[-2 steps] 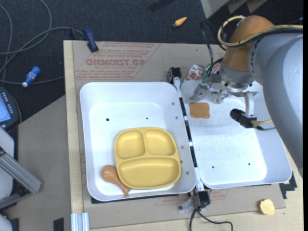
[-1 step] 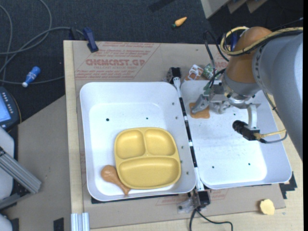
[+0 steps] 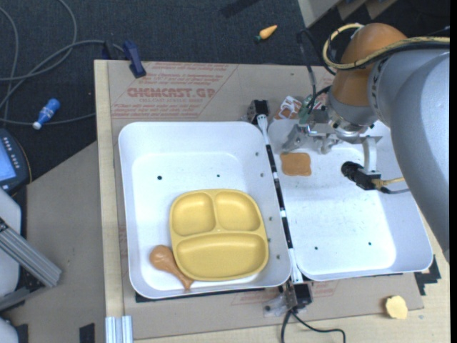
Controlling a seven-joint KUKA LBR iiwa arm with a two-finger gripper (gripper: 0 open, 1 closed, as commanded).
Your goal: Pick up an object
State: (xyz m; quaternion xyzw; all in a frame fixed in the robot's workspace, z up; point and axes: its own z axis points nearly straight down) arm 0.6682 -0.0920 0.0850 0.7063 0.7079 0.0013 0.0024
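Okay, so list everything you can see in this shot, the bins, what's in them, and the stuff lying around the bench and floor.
white bins: 2, white, side by side on the bench
divided plate: 1, yellow, in the left-hand bin, toward its near side
drumstick-shaped piece: 1, orange-tan, in the left-hand bin, at the plate's near left corner
flat tan piece: 1, tan-brown, in the right-hand bin near its far left corner, just below the gripper
small yellow object: 1, yellow, on the bench by the right-hand bin's near corner
small blue bottle: 1, blue and white, on the dark floor to the left
small orange object: 1, orange, on the floor beyond the bench
gripper: 1, grey metal, over the right-hand bin's far edge
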